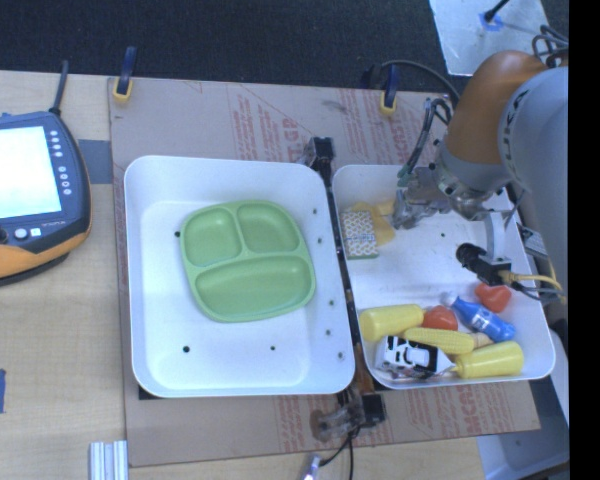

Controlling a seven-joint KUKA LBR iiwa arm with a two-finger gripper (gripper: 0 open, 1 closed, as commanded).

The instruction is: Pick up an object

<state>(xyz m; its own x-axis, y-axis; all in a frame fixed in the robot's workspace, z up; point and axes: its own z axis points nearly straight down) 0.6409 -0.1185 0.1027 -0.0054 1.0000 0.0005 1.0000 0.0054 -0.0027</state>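
Bench carries two white bins side by side. Gripper (412, 211) is low in the right bin (435, 253), at a yellow block (383, 220) beside a patterned pad (359, 233); finger opening cannot be told. Left bin (150, 278) holds a green tray (246, 260). Toys (450, 338) crowd the right bin's near edge.

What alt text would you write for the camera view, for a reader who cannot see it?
A grey robot arm reaches from the right and its gripper is low in the right bin, beside a patterned block at the bin's far left. Yellow, red and blue toys crowd that bin's near end, and the left bin holds a green divided plate.
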